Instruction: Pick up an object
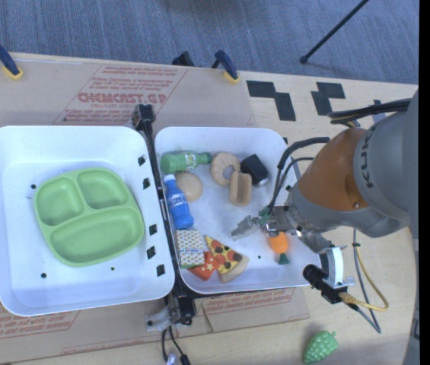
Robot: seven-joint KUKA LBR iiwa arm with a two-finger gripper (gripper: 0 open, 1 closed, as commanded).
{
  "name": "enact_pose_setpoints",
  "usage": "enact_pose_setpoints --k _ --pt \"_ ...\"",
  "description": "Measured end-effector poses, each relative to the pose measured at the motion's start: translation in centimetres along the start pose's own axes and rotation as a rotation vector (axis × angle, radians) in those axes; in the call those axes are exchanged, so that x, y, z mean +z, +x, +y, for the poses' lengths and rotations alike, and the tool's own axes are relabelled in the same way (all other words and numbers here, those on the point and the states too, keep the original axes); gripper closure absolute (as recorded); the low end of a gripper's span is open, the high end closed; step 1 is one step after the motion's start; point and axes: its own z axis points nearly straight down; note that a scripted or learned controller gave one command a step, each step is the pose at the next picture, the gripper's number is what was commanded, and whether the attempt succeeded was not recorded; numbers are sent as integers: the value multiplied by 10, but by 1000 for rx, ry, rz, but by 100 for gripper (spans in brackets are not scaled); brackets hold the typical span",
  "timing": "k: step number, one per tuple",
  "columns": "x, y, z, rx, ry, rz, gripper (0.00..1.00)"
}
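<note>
carrot (278, 245) is seen just below the gripper (264, 223), long axis upright; jaw state cannot be told.

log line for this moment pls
arm: over right bin | gripper: low beside carrot | grasp: none seen | left bin: green tray

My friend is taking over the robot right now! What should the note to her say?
Tool: low inside the right bin, close beside the orange carrot. I cannot tell whether it grips anything.
Right bin also holds: green bottle, blue bottle, pizza slice, black block.
Left bin: green divided plate.
Green grapes lie outside on the bench.
Done: nothing visibly lifted yet.
Left: grasp one object and lift it clear.
</note>
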Motion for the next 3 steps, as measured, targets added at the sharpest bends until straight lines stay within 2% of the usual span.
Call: enact_pose_setpoints --k 1,2,3 --pt "-8 -5 -3 4 9 -7 100" --pt "-89 35 -9 19 25 -11 100" --pt "-89 35 -9 20 26 -11 0"
